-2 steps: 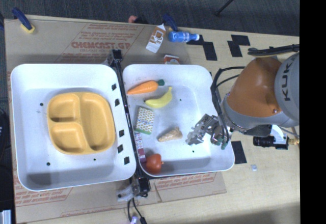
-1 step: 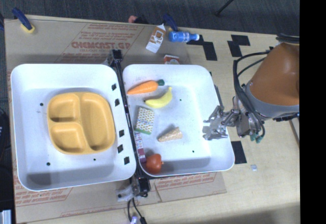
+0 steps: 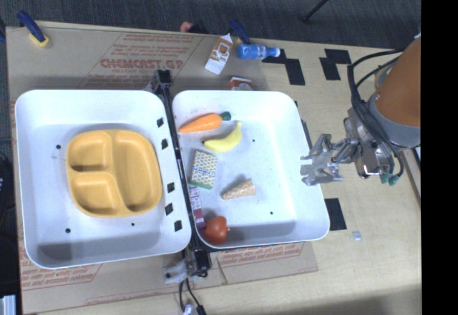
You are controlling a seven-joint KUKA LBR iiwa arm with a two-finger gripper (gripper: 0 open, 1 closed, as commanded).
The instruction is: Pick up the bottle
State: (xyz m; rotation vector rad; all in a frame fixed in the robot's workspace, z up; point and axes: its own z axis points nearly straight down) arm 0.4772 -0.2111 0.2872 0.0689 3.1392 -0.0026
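Bottle [image 3: 252, 52] lies blue-capped outside the bins, beside cardboard [image 3: 143, 63] printed "CHEMCAST".

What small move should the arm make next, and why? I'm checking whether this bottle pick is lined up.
Probably move the gripper toward the view's top and a little left. It sits by the right bin's right rim with nothing between its fingers, while the blue bottle lies on the bench beyond that bin's far edge.

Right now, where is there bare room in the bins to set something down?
Right bin: bare floor right of the banana and wedge; crowded beside the divider. Left bin: a margin around the yellow tray.
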